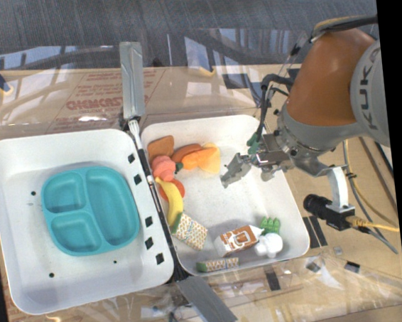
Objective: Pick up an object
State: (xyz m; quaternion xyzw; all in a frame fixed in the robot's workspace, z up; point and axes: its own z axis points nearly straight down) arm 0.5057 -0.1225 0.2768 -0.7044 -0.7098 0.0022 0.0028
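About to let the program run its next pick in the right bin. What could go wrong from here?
1. The toys crowd the right bin's left side: the banana, the tomato and the carrot touch, so a descent there may nudge neighbours or pinch two.
2. The end effector hangs over bare floor, beside the orange piece; closing there would likely catch nothing.
3. The milk carton lies flat near the front wall, leaving little room.

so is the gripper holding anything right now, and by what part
Nothing is held. The gripper hangs over a bare patch of the right bin, and no object sits between its fingers.
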